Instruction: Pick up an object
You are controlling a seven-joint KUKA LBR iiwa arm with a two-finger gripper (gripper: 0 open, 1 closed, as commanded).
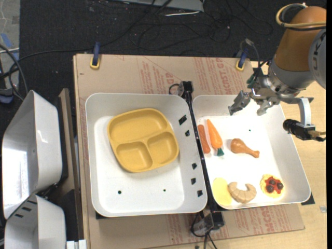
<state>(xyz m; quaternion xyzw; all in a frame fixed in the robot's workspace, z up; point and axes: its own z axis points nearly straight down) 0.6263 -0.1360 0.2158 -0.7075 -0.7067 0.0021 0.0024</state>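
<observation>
Hovering over the far edge of the right bin (295, 162), my gripper (251, 104) has its fingers spread wide with nothing between them. Nearer in that bin lie a carrot (213, 135), a sausage (204, 139) touching it on its left, a drumstick (244, 148), a croissant (242, 192), a yellow disc (220, 189) and a tart (272, 185). A yellow tray (142, 139) sits in the left bin (140, 191).

The right bin (290, 154) has bare floor at its far end and right side. A sausage (203, 139), carrot (214, 134), drumstick (244, 148), croissant (243, 192) and tart (273, 185) crowd the rest. A yellow tray (142, 139) fills the left bin's (98, 180) middle.
</observation>
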